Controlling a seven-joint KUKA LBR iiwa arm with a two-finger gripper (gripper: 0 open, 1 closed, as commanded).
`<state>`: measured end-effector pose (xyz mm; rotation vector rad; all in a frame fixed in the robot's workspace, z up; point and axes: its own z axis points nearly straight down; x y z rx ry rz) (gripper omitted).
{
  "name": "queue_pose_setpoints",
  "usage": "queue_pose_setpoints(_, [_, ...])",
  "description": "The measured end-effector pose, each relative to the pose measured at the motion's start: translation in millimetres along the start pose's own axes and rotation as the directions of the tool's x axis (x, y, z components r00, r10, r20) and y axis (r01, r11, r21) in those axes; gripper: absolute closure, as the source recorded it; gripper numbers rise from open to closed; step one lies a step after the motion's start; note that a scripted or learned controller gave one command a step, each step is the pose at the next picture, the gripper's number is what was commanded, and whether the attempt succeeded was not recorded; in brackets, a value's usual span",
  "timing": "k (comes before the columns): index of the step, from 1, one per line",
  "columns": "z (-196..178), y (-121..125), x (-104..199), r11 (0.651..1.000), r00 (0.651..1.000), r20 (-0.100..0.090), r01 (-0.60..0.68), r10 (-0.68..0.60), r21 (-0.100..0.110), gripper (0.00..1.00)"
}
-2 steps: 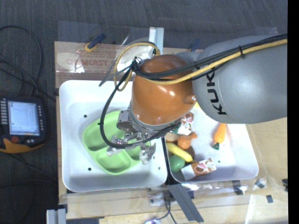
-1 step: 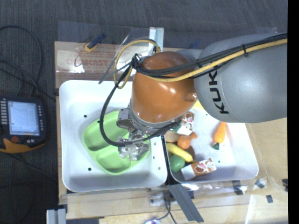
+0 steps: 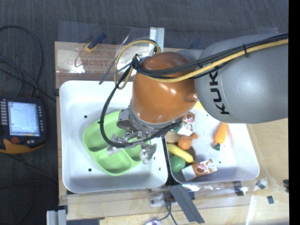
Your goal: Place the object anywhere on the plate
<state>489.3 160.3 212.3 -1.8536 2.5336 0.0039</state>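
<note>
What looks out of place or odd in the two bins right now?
Nothing looks spilled or broken. The green plate lies flat in the left bin, with the gripper low over its right side. The toy food sits piled in the right bin: a carrot, a banana and a small carton tipped on its side.

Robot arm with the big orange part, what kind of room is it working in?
Probably a robot lab or test bench. The grey arm reaches over two white bins, one holding a green plate, the other toy food such as a carrot. A control tablet lies nearby.
</note>
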Motion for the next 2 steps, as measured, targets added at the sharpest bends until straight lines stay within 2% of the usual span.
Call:
queue_pose_setpoints(1, [-9.1,0.1,-2.2,1.0,1.0,0.002,0.0,0.0,0.001,1.0])
queue_pose_setpoints(2, [-8.7,0.2,-2.1,1.0,1.0,0.002,0.0,0.0,0.0,0.0])
